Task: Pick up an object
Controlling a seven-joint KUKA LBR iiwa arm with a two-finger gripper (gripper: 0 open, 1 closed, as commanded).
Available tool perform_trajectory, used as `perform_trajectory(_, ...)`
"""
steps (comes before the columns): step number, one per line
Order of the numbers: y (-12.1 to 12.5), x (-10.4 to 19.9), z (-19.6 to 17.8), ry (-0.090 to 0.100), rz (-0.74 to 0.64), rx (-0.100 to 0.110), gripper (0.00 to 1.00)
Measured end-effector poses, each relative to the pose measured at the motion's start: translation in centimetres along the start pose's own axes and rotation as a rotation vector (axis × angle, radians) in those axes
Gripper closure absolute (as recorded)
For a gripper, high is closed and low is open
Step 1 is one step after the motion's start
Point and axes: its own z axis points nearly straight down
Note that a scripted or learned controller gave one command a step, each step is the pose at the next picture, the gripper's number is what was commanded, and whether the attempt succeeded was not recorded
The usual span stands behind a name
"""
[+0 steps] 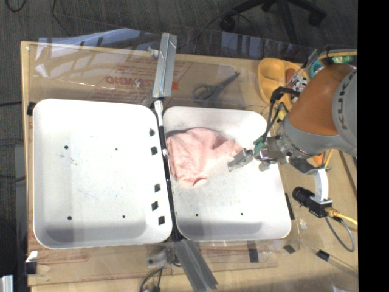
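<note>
A crumpled pink cloth lies in the bin on the view's right, and everything else is placed from it here. The cloth is bunched into soft folds and rests on the bin's floor, close against the wall that this bin shares with the second white bin. That second bin sits just beyond the cloth towards the view's left, with a few small dark dots on its floor.

The claw is low at the cloth's edge on the view's right. Its metal tip is touching or all but touching the fabric; which of the two cannot be told from this slant. Whether the claw is spread or pressed together cannot be told either, and no fabric can be seen caught in it. The grey and orange arm stands further out on that same side of the cloth, over the bin's rim.

Beyond the cloth towards the top of the view, outside the bin, a pair of grey scissors lies flat on the wooden tabletop. A yellow object rests up and to the view's right of the cloth, near the arm. A metal bar runs away from the cloth's upper corner on the view's left, in line with the seam between the bins. Small black squares dot that seam just beside the cloth.
</note>
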Motion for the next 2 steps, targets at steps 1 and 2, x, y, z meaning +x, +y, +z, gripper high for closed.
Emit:
perform_trajectory(1,6.2,-0.1,4.0,-0.001,-0.074,-0.002,0.00)
perform_trajectory(2,11.7,0.1,10.6,-0.003,-0.313,-0.007,0.00)
